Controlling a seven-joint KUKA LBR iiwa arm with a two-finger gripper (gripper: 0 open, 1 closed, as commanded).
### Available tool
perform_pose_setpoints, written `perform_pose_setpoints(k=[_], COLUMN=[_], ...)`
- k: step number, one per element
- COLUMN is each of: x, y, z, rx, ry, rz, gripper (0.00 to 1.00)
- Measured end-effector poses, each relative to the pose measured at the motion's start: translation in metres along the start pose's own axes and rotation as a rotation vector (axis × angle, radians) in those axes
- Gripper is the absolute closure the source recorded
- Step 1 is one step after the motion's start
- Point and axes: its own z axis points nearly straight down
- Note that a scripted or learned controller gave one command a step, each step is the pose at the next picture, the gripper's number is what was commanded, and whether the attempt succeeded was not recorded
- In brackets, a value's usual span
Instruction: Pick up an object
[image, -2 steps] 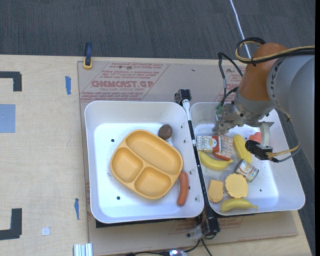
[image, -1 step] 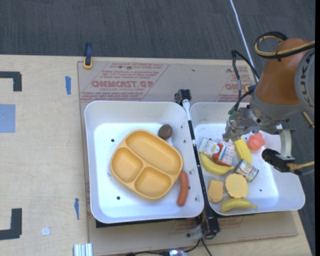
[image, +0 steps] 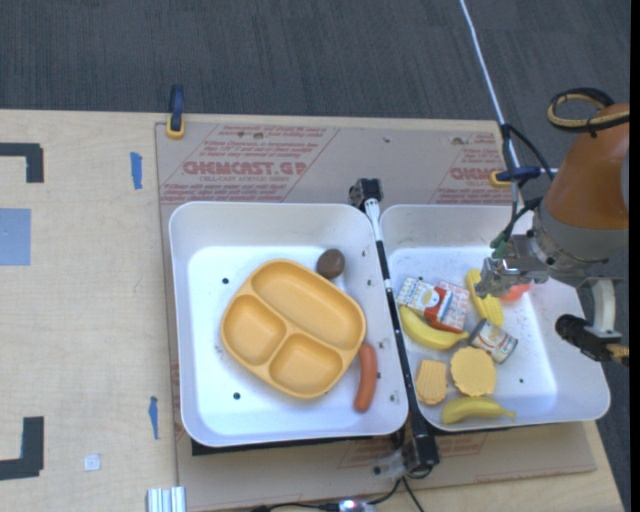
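My gripper (image: 497, 281) hangs low over the right bin (image: 575, 405), at its upper middle, right above a small yellow piece (image: 488, 303) and an orange-red bit (image: 515, 292). Just left of it lie a red-and-white carton (image: 437, 301) and a banana (image: 430, 331). Below sit a small can (image: 494, 341), a round cracker-like disc (image: 473, 371), a waffle-like piece (image: 432, 380) and a second banana (image: 475, 409). I see nothing clearly caught between the fingers.
The left bin (image: 200, 250) holds a yellow divided plate (image: 292, 328), a brown ball (image: 330, 263) and a sausage (image: 366, 377). A black divider clamp (image: 368, 192) sits between the bins. Cables run above the arm at right.
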Motion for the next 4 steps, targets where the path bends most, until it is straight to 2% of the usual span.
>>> perform_pose_setpoints(k=[1, 2, 3, 4], x=[0.009, 0.011, 0.009, 0.02], y=[-0.057, -0.08, -0.081, -0.08], z=[-0.03, -0.039, -0.032, -0.033], rx=[-0.001, -0.001, 0.0, -0.002], ry=[0.001, 0.001, 0.001, 0.002], rz=[-0.001, -0.001, -0.001, -0.002], gripper=[1.0, 1.0, 1.0, 1.0])
